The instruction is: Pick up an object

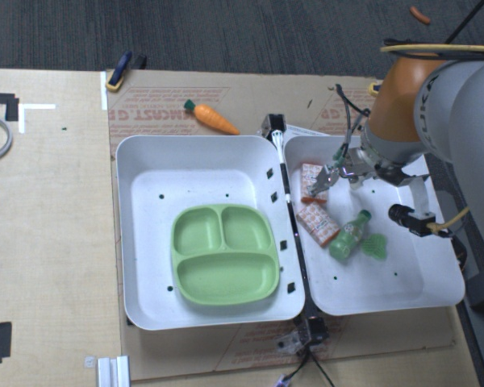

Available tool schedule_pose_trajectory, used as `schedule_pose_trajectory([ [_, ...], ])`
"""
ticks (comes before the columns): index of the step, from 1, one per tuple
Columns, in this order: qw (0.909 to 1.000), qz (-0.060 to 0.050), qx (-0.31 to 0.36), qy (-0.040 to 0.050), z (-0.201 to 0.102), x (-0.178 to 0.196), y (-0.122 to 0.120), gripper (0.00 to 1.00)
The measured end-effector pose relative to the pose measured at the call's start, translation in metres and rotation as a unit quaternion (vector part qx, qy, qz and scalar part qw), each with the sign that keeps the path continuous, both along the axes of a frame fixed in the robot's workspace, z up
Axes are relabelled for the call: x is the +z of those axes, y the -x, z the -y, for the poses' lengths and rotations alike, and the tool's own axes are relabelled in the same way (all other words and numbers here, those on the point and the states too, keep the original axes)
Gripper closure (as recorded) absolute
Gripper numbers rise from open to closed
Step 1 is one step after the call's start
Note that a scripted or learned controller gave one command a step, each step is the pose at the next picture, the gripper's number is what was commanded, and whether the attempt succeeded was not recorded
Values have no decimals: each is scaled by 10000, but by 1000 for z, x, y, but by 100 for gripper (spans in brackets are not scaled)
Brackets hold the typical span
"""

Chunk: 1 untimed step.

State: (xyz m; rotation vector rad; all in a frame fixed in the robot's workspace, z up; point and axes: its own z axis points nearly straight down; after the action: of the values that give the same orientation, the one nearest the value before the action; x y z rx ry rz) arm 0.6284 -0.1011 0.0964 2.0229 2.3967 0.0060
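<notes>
Cardboard-topped bench (48, 216), two white bins (137, 240)

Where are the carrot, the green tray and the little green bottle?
carrot (215, 118), camera view, middle of its orange body.
green tray (224, 274), camera view, floor of its large compartment.
bottle (348, 237), camera view, middle of its body.

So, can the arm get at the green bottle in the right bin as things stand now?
Probably yes. The green bottle lies uncovered in the right bin, with nothing on top of it. The tool hangs over the same bin, above the red packet beside the bottle.
</notes>
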Motion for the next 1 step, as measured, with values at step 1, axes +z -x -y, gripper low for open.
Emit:
schedule_pose_trajectory([
  [1, 9943, -27, 1065, 5, -75, 96, 52, 0],
])
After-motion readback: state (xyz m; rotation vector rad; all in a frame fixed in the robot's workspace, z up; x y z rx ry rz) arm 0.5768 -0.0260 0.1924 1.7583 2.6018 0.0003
